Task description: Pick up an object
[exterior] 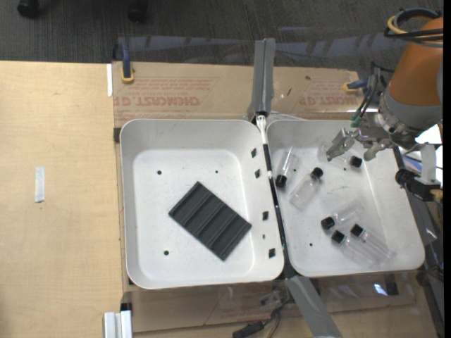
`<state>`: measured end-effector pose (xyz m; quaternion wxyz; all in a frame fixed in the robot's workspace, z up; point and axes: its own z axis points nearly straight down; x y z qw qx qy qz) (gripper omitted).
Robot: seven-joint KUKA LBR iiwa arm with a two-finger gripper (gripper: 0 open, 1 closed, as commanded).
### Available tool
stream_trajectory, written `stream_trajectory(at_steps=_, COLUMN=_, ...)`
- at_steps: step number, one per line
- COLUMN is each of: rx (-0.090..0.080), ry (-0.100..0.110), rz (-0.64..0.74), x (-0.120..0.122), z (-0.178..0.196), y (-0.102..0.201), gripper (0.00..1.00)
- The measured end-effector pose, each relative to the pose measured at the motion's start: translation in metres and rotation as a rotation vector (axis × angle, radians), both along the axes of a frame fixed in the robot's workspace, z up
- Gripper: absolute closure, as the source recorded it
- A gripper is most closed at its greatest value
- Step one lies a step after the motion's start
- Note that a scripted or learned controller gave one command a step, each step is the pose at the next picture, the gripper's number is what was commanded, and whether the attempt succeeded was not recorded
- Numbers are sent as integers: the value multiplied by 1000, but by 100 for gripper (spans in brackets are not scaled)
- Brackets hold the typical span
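My gripper (354, 148) hangs over the far right part of the right bin (299, 255), open, its two fingers spread with nothing between them. Just below it lies a small black-capped vial (355, 162). More clear vials with black caps lie in this bin: one (285, 169) near the left wall, one (306, 186) beside it, and a cluster (349, 229) toward the front right. A dark grey ribbed slab (209, 220) lies flat and askew in the middle of the left bin (141, 160).
A grey post (263, 76) stands behind the seam between the bins. Cardboard (183, 90) covers the bench behind them, and a wooden tabletop (56, 189) extends to the left. Cables and the arm's orange wrist band (416, 76) crowd the right edge.
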<state>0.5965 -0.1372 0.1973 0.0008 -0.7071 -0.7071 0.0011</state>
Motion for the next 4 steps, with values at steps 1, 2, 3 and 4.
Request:
stream_trajectory(at_steps=1, rx=-1, ry=-2, rz=-57, x=52, z=-91, y=-32, gripper=0)
stream_trajectory(at_steps=2, rx=0, ry=-1, rz=-45, x=18, z=-106, y=-32, gripper=0)
stream_trajectory(at_steps=3, rx=-1, ry=-1, rz=-47, x=18, z=-97, y=-34, gripper=100)
stream_trajectory(at_steps=4, rx=-1, ry=-2, rz=-69, x=43, z=1, y=25, gripper=100)
